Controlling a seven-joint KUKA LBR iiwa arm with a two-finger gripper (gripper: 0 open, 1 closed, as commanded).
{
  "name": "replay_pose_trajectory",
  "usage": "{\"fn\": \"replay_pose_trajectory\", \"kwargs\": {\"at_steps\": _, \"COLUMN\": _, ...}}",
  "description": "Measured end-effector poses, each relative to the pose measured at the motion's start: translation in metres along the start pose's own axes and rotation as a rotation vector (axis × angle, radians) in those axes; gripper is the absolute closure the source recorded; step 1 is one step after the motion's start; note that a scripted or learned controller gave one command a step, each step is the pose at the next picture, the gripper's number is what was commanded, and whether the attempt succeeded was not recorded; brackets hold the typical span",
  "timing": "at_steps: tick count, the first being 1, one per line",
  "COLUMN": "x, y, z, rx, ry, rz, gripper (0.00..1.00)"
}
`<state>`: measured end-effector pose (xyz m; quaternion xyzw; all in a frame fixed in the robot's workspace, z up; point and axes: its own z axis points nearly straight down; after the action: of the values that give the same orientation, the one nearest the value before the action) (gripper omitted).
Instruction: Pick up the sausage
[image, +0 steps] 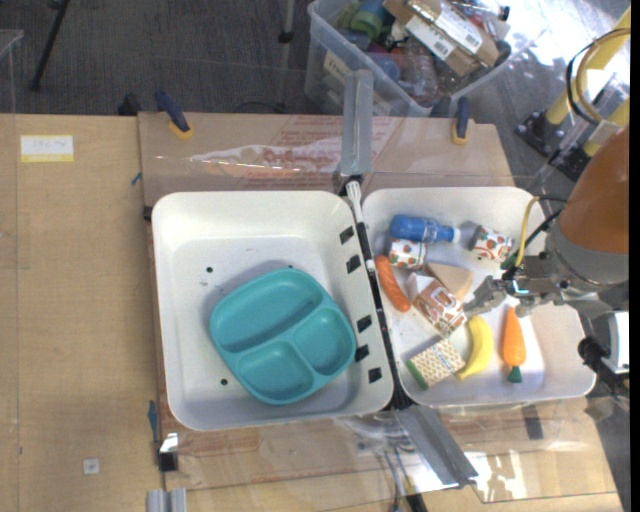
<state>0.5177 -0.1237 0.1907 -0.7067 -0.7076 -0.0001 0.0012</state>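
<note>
The sausage (392, 284) is a slim orange-red piece lying in the right bin (560, 378), tight against the divider on that bin's left side. My gripper (493, 291) hangs over the middle of the right bin, well to the right of the sausage. It is just above a banana (478, 346) and a carrot (512, 340). Nothing shows in its grasp. The arm's orange band (606, 200) comes in from the right edge.
The right bin also holds a blue bottle (422, 230), two small cans (407, 253) (492, 244), a tan wedge (452, 279), a patterned packet (440, 305) and a cracker box (436, 363). A teal divided plate (282, 336) lies in the left bin (180, 290).
</note>
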Motion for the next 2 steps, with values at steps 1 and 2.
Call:
{"fn": "replay_pose_trajectory", "kwargs": {"at_steps": 1, "x": -0.031, "y": -0.028, "z": 0.096, "rx": -0.006, "ry": -0.003, "rz": -0.039, "gripper": 0.00}}
{"fn": "replay_pose_trajectory", "kwargs": {"at_steps": 2, "x": -0.033, "y": -0.027, "z": 0.086, "rx": -0.009, "ry": -0.005, "rz": -0.035, "gripper": 1.00}}
